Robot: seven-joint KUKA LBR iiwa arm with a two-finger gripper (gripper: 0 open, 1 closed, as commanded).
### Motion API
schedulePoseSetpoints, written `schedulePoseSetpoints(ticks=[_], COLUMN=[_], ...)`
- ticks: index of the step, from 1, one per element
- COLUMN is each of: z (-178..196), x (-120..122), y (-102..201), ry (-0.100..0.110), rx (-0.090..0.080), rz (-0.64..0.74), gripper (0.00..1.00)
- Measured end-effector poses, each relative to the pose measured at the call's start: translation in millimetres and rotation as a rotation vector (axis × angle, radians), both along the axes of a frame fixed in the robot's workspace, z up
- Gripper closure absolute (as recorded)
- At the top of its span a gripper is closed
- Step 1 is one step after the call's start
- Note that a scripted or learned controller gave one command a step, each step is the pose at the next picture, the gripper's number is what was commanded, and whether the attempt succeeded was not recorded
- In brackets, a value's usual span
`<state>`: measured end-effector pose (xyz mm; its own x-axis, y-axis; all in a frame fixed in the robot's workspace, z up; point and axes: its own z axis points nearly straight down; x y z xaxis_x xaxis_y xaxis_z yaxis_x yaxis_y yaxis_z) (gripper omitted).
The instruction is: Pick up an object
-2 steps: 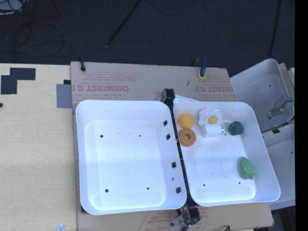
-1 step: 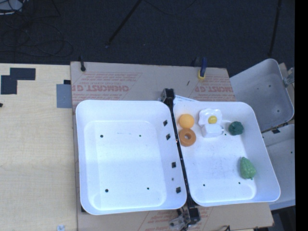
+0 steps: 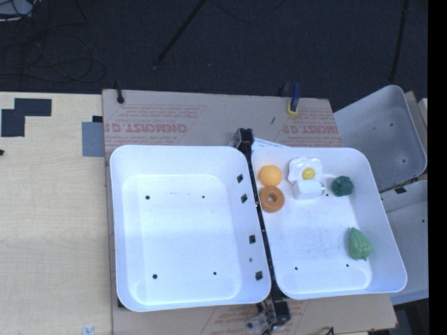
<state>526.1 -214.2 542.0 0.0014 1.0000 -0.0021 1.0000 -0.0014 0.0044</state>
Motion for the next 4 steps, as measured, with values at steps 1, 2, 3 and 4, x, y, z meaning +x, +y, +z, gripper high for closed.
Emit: schedulePoseSetpoints(ticks=[1,2,3,4], z=[5.2,-74.7,-229.3,-210.8], x=[2.5,-52.4,-51.6,-50.4], y=[1.1,1.0,2.2,0.0], ry=[0.008,0.014,0.021,0.008], rx=[0.001,0.005,0.008,0.003], rz=[0.007,0.000,0.001,0.001], gripper=[1.00,1.00,1.00,1.00])
